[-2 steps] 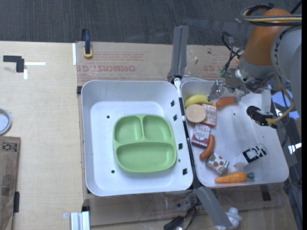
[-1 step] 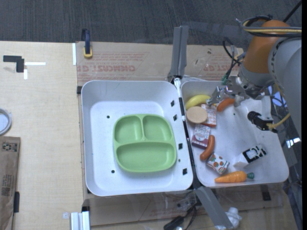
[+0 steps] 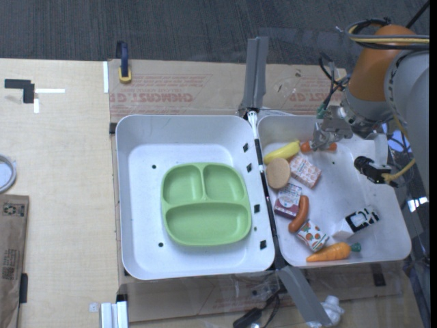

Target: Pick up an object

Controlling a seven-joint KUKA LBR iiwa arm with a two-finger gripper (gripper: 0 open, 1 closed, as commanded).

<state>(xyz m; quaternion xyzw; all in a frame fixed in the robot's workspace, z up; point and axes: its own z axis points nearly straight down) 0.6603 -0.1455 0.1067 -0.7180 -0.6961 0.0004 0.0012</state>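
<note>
The right bin [image 3: 382,251] holds several toy foods. A yellow banana [image 3: 281,150] lies by a tan round bun [image 3: 278,174] and a pink patterned box [image 3: 304,171]. Lower down are a small carton [image 3: 289,198], a red sausage [image 3: 299,214], a juice box [image 3: 313,236] and a carrot [image 3: 330,252]. A black-and-white piece [image 3: 360,219] rests at the right. My gripper [image 3: 322,139] hangs low over the bin's far part, just right of the banana's tip. A small orange-red thing [image 3: 328,145] sits right at its tip; whether it is held is hidden.
The left bin [image 3: 130,183] carries a green divided tray [image 3: 205,203]. A grey divider post [image 3: 256,74] rises between the bins at the back. A black cable loop [image 3: 370,169] hangs off the arm over the right bin. A blue-and-yellow clamp [image 3: 123,61] lies on the bench.
</note>
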